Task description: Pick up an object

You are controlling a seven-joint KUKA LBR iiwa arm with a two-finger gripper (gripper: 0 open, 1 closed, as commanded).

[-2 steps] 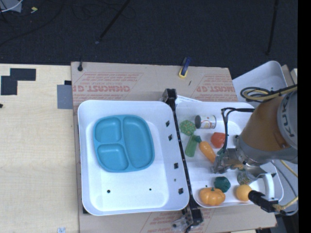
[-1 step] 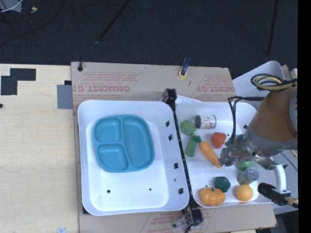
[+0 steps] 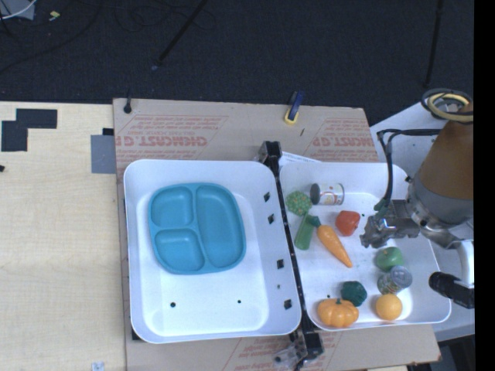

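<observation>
Green toy ball (image 3: 388, 257) sits in the right bin (image 3: 363, 184), just near of the gripper (image 3: 377, 234), whose grip I cannot tell, so it should drop straight and squeeze gently.

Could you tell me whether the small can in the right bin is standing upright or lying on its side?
Lying on its side. The small can shows its long side, its dark end facing the broccoli, near the right bin's far wall.
</observation>
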